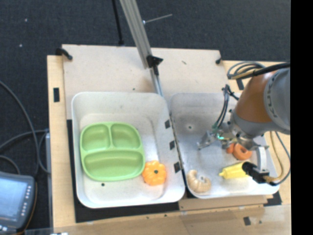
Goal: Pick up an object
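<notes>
My gripper hangs low over the middle of the right bin, reaching in from the right on the grey arm with the orange band. Nothing shows in its grasp. A small orange object lies just right of the gripper, partly tucked under the wrist. A yellow object rests near the bin's front right. A beige, shell-like piece sits at the bin's front left corner, below and slightly left of the gripper.
The left bin holds a green divided plate and an orange pumpkin-shaped toy at its front right. A metal pole slants up from the back of the bench between the bins.
</notes>
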`<action>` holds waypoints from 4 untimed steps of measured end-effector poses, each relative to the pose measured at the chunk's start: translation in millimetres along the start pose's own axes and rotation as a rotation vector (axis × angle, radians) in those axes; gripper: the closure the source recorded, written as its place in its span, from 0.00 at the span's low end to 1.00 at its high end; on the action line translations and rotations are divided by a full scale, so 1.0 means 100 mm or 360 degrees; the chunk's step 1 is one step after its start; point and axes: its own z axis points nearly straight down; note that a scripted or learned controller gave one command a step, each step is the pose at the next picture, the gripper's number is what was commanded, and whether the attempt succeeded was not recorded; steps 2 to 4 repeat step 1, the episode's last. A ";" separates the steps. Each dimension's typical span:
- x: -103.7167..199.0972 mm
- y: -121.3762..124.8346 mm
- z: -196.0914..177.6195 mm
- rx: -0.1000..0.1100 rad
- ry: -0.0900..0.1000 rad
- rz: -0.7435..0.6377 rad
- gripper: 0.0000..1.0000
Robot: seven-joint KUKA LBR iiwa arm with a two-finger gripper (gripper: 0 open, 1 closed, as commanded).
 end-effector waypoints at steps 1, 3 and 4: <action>1.13 -0.02 -1.04 -0.0006 0.0007 -0.0034 0.00; 1.13 -0.02 -1.04 -0.0006 0.0007 -0.0034 0.00; 1.13 -0.02 -1.04 -0.0006 0.0007 -0.0034 0.00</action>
